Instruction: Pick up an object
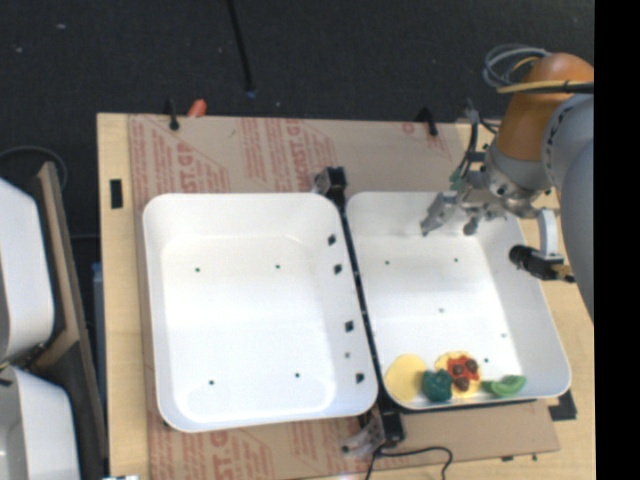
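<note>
Above the right bin (520,298), the tool (450,220) hangs, fingers seemingly spread, grasping nothing.

Four small objects are lying clustered along the near edge of the right bin (530,318): a pale yellow disc (404,374), a dark green lump (436,386) touching it, a red-and-yellow piece (461,370), and a light green piece (506,385) rightmost.

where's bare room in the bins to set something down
The left bin has a bare floor from wall to wall. The right bin is bare through its middle, between the end effector at the far end and the toys crowded along the near wall.
</note>
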Controlling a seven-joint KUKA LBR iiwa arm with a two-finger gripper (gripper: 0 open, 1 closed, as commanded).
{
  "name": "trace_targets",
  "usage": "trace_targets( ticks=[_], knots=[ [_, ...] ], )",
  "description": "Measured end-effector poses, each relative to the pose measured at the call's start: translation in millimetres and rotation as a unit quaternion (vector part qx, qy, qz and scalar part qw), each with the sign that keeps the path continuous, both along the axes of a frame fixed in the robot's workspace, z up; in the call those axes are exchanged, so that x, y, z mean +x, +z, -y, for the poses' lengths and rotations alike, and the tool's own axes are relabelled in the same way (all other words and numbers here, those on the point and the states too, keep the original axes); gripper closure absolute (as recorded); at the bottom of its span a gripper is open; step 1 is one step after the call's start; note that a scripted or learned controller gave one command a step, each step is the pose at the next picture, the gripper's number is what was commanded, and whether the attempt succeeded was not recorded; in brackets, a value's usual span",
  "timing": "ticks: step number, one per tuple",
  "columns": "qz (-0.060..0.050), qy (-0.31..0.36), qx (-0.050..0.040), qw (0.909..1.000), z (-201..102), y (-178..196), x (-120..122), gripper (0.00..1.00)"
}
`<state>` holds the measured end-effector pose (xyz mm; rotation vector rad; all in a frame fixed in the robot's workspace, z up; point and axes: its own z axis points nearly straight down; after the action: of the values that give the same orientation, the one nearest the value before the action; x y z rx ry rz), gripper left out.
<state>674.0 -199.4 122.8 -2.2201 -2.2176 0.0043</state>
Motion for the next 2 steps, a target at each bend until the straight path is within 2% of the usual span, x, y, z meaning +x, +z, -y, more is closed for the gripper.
trace_targets(
  ticks=[1, 2],
  knots=[
    [0.002, 0.001, -0.0004, 1.0, 0.3, -22.9, -0.3, 0.0],
    [0.003, 0.0, -0.0011, 1.0, 1.0, -10.4, 0.5, 1.0]
  ],
)
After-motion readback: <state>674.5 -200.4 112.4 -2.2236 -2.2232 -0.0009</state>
